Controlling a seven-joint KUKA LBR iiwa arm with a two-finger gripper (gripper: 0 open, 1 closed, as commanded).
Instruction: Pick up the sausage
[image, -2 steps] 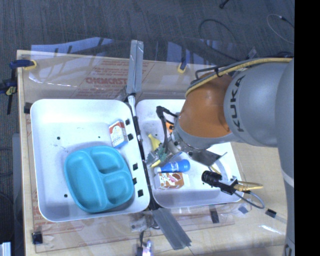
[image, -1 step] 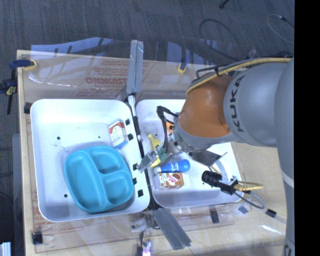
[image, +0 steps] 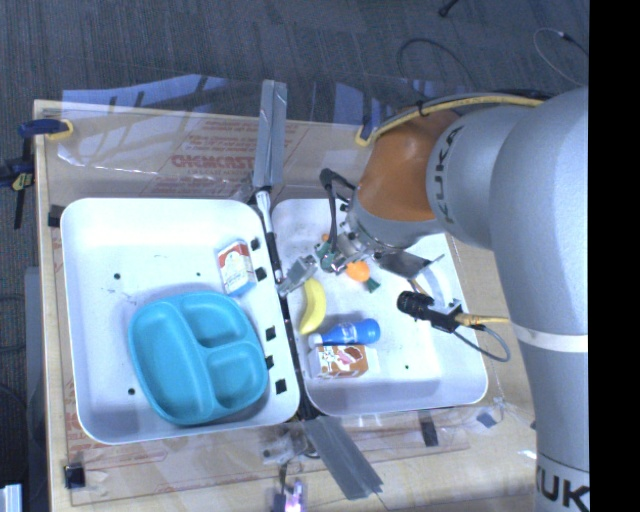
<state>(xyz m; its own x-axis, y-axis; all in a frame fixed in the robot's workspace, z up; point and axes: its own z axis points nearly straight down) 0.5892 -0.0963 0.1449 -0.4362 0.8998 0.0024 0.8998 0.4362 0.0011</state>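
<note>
Gripper (image: 338, 256) low in right bin (image: 455, 375) near its far-left corner, finger state unclear, small orange sausage (image: 358, 269) just beside it, banana (image: 313, 306), blue bottle (image: 348, 331) nearer front.

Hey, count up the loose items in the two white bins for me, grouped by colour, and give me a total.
Blue: 2, the divided plate and the bottle
Yellow: 1, the banana
Red and white: 1, the small carton
Brown: 1, the packet
Orange: 1, a small piece by the gripper, too hidden to name
Total: 6
</note>
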